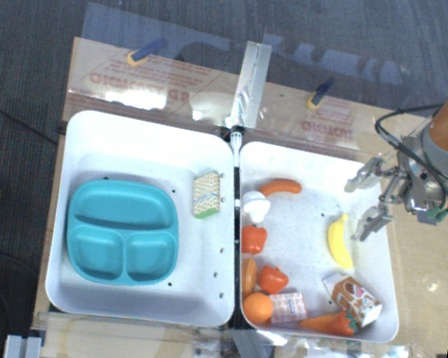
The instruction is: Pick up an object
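**Operator:** Camera view has the banana [341, 242] as my likeliest pick. It lies in the right bin [384, 245], toward the three o'clock wall, on bare floor with nothing touching it.

**Spotter:** Which way does it run?

**Operator:** Long axis goes roughly twelve to six, leaning a little toward five at the lower end. The upper tip points at about twelve, the lower tip curls toward five.

**Spotter:** And from the gripper?

**Operator:** The gripper [372, 200] hangs near the bin's upper right corner, and the banana sits just off it at about seven o'clock. The fingers are spread apart with nothing between them, so the hand is released. One finger [373, 222] reaches down close beside the banana's upper end.

**Spotter:** So what does the move turn on?

**Operator:** My judgement: a short shift toward seven, then a descent, with the fingers closing across the narrow width, nine to three, not along the length. The wall at three o'clock is near, which could crowd the outer finger.

**Spotter:** Neighbours?

**Operator:** The small carton [354, 300] lies at five o'clock from the banana, apart from it. The sausage [280, 187] is at ten o'clock, well apart. The red pepper [253, 239] is off at nine. The left bin [112, 133] holds a teal tray [122, 231] and a sponge [207, 194].
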Tool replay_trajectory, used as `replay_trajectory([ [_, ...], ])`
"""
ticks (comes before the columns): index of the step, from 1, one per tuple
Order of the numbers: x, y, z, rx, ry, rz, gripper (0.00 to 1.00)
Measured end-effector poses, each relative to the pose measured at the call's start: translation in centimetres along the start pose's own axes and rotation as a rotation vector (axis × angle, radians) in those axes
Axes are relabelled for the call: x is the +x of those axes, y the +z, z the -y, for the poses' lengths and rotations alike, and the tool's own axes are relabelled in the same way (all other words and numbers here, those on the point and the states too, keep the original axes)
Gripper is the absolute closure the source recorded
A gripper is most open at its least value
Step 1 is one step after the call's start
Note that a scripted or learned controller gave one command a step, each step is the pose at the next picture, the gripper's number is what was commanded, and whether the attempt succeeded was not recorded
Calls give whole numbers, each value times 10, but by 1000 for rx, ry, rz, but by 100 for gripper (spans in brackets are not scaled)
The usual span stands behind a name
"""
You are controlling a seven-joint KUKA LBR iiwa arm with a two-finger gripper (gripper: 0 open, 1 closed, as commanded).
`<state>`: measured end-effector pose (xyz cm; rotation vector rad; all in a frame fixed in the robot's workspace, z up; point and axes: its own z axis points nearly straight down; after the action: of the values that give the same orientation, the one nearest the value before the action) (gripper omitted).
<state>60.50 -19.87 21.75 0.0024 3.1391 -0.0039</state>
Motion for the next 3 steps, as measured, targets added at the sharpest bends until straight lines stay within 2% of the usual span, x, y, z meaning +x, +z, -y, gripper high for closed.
replay_trajectory([
  [1,4,122,9,2,12,1,0],
  [3,-28,127,-8,5,-31,10,0],
])
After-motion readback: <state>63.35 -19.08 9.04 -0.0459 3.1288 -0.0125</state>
